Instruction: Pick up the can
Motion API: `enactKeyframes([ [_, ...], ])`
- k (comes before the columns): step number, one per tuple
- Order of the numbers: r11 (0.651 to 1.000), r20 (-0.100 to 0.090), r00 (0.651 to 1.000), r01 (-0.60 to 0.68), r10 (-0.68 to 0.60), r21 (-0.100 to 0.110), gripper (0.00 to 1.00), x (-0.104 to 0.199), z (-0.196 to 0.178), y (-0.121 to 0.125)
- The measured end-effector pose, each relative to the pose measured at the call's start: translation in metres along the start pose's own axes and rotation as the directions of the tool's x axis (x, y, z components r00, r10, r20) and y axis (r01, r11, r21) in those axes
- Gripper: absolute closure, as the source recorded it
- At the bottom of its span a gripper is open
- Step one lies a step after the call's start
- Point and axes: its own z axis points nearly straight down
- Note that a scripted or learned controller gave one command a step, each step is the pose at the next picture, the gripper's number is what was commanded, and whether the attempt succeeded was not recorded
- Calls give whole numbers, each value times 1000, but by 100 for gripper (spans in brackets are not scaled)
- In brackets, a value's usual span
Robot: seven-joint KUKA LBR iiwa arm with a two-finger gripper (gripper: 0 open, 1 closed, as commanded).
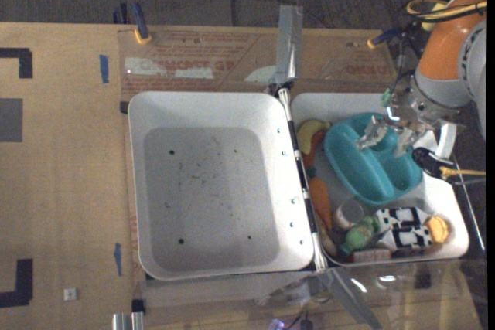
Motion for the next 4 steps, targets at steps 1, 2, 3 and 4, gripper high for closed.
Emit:
enactKeyframes([
  [1, 969, 1, 977, -212, 214, -131, 100, 16, -185, -1],
  [2, 974, 3, 981, -190, 192, -124, 100, 20, -51, -27],
  [3, 974, 2, 981, -190, 192, -127, 0, 20, -52, -27],
  [4, 971, -2, 982, -187, 189, -151, 0, 17, 4, -66],
])
